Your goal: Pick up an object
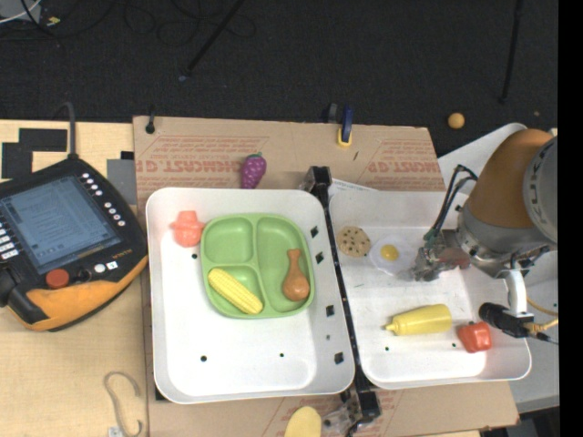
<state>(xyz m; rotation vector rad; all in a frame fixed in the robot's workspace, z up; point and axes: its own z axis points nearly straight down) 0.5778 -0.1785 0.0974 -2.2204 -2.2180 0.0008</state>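
Two bins are sitting side by side on the bench; the hand (428, 267) is hanging low in the right bin (410, 371), its opening impossible to judge and nothing visibly held. A descent here risks closing beside the small yellow piece (389, 253). The mustard bottle (419, 320), lower centre-right, is lying lengthwise across the frame, nozzle pointing left.

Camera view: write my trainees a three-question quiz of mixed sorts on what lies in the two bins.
1. True or false: the corn lies on the green tray.
2. Which bin holds the mustard bottle? A left, B right.
3. Fill in: the drumstick lies in the ___ bin.

Key: 1 true; 2 B, the right bin; 3 left, the left bin.
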